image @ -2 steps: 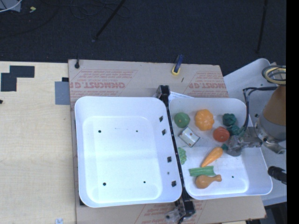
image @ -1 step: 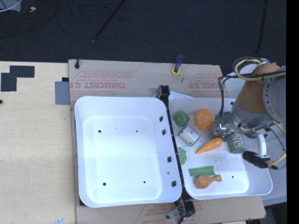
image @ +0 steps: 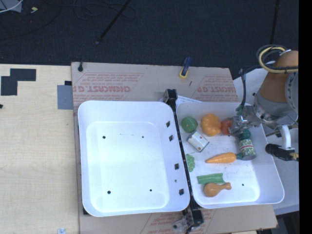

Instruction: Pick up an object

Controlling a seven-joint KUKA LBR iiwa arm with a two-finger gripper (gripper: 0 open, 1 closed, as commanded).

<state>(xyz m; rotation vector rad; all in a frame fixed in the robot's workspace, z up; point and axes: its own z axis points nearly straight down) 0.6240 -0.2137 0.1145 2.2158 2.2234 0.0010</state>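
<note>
The right bin (image: 269,191) holds several toy foods. A green round piece (image: 189,125), an orange pepper (image: 211,124) and a small red piece (image: 225,126) lie along its far side. A tin can (image: 246,146) with a green and red label stands near the right wall. An orange carrot (image: 222,158) lies just left of the can. My gripper (image: 240,124) hangs low over the bin's far right part, between the red piece and the top of the can, close to both.
A small white and grey box (image: 198,141), a leafy green piece (image: 189,163), a green stick (image: 210,178) and an orange gourd (image: 217,188) also lie in the right bin. The left bin (image: 85,130) adjoins it. A blue and yellow clamp (image: 185,68) sits on the cardboard behind.
</note>
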